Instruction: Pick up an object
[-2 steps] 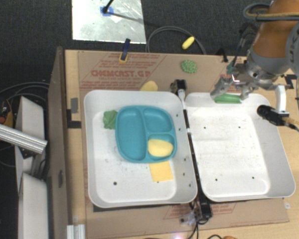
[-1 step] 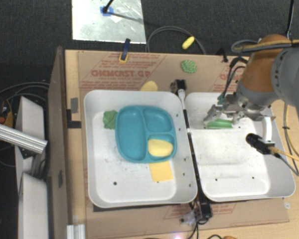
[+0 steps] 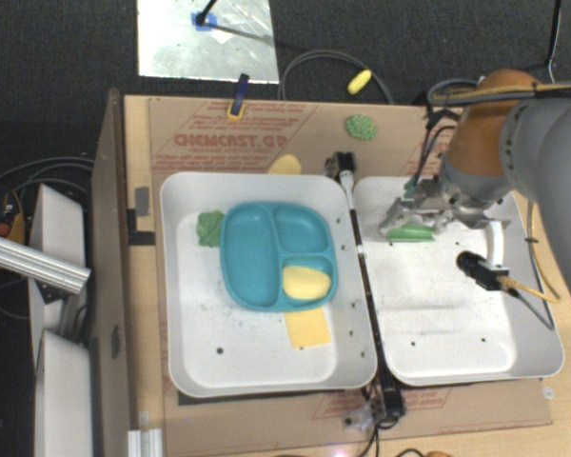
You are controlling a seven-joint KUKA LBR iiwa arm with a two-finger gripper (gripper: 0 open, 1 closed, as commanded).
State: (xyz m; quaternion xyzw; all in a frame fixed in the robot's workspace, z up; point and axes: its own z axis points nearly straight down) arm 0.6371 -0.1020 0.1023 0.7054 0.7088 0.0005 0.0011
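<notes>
Reaching in from the right, the gripper (image 3: pixel 421 215) is held low over the upper left corner of the right bin (image 3: pixel 457 343), just above a green object (image 3: pixel 414 234) lying near the wall beside the left bin (image 3: pixel 188 284); whether the jaws are open or closed cannot be told. A blue divided plate (image 3: pixel 252 250) is set in the left bin, with a yellow lump (image 3: pixel 306 282) in its lower right compartment and a yellow square (image 3: pixel 310 330) just below it.
</notes>
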